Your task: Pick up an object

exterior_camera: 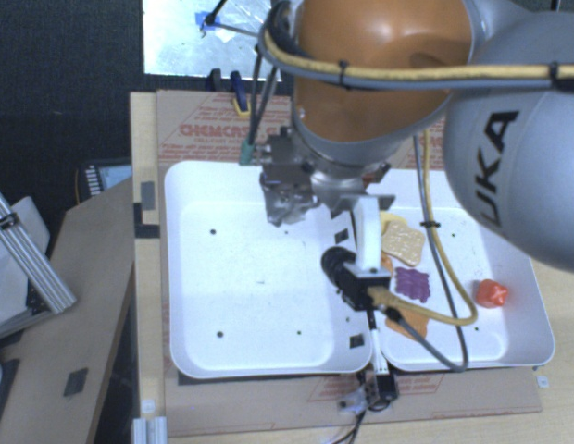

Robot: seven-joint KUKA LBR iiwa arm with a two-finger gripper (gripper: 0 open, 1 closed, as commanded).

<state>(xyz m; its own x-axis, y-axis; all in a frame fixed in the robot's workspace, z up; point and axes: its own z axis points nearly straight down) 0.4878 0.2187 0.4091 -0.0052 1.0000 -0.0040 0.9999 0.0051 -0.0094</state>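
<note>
My gripper (289, 203) hangs over the back right part of the left bin (222, 340), below the big orange wrist band. In the right bin (523, 345) lie a tan waffle-like square (404, 241), a purple knobbly piece (414, 284), a small red object (492, 293) near the right wall, and a flat orange piece (413, 321) partly under a cable. All of these lie to the right of the gripper, apart from it. The arm hides the back of the right bin.
A yellow cable (435, 314) and a black fitting (341, 268) hang from the arm above the wall between the bins. Cardboard (199, 128) lies under the bins. A metal rail (28, 257) sits at the left, off the bench.
</note>
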